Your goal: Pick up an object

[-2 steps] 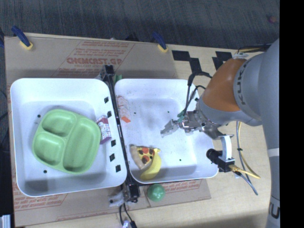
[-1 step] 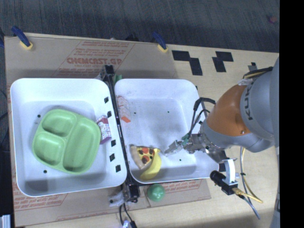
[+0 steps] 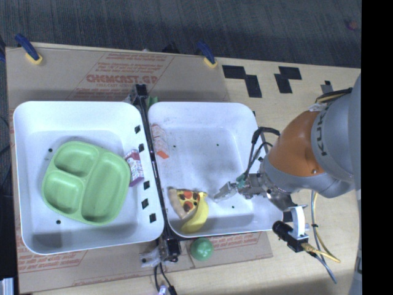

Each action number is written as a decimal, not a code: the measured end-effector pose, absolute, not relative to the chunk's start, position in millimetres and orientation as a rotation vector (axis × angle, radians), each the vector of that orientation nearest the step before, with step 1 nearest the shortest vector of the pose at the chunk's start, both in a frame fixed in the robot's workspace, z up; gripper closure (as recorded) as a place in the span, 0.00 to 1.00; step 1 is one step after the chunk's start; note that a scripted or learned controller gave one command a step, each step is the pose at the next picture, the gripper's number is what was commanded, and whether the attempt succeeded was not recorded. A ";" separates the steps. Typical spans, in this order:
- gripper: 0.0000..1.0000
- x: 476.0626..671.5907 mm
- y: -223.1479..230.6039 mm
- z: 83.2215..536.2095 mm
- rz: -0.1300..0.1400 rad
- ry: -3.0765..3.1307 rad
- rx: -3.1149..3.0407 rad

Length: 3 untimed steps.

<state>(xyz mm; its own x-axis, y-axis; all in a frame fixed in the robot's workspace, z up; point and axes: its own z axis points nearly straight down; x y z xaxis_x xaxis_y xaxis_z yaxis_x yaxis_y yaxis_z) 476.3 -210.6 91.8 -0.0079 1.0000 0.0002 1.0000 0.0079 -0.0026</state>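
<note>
**Arm low over the right bin, pincer near the banana**

From my screen, the bench is topped with brown cardboard printed in red; I read "CHEMCAST GP" on it, reversed as I see it. Two blue clamps pin its far edge, and black block marks sit toward the right.

The arm comes in from the right, smooth grey casing with a glossy orange band, and its wrist hangs over the near right corner of the right bin.

The left bin is shallow white plastic with rounded corners. It holds a pale green divided plate with three compartments, and a small packet with purple print just beside the plate's right rim. I cannot read the print.

In the right bin, a yellow banana lies at the near wall, touching a slice-shaped toy with red spots. The pincer points left, just beside them, apart from both. I cannot tell whether it is open or closed.

A small green ball rests on the cardboard outside the bins.
</note>
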 end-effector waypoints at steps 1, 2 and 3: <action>1.00 476.9 -210.8 102.2 0.004 -2.234 -2.206; 1.00 476.9 -211.5 157.6 0.000 -2.226 -2.216; 1.00 568.4 -141.5 256.9 -0.004 -2.231 -2.215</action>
